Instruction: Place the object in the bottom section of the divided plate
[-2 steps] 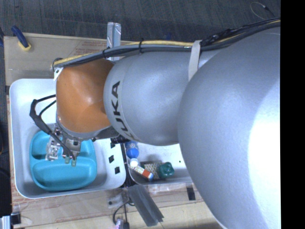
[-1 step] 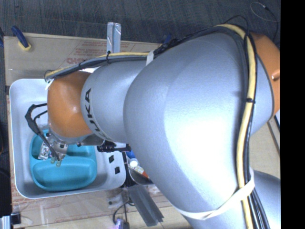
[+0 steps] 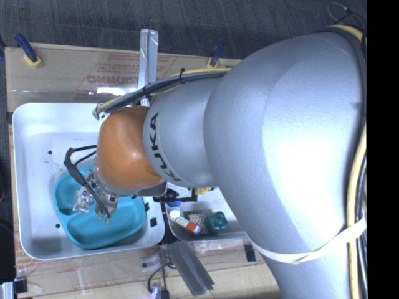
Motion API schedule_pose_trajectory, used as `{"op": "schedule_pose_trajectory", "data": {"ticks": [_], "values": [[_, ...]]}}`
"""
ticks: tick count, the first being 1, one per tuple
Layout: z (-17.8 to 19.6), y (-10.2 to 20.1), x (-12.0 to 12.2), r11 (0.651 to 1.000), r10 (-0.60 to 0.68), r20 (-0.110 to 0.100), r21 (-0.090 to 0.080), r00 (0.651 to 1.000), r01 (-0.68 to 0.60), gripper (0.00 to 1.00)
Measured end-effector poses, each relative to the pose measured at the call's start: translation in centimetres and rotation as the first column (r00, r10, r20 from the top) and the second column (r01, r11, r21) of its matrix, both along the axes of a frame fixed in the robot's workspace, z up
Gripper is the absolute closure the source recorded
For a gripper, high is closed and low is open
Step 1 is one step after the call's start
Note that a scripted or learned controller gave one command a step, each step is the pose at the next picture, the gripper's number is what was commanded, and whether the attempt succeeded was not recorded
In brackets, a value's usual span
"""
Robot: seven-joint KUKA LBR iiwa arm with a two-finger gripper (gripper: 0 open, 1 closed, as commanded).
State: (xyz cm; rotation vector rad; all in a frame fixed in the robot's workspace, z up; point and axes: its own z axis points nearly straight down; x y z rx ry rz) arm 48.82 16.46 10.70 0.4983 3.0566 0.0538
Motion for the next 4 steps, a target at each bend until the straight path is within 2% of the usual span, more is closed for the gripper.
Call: {"op": "schedule_pose_trajectory", "data": {"ticks": [1, 2, 3, 4], "values": [[0.3, -0.9, 0.3, 0.935, 0.354, 0.022, -0.016, 0.935, -0.354, 1.00], [13.8, -2.6, -0.6, 0.966, 0.256, -0.045, -0.028, 0.966, -0.257, 1.00], [18.3, -7.9, -1.1, 0.986, 0.164, -0.046, -0.028, 0.985, -0.165, 1.00], [11.2, 0.2, -1.3, 0.971, 0.236, -0.052, -0.028, 0.970, -0.237, 1.00]]}}
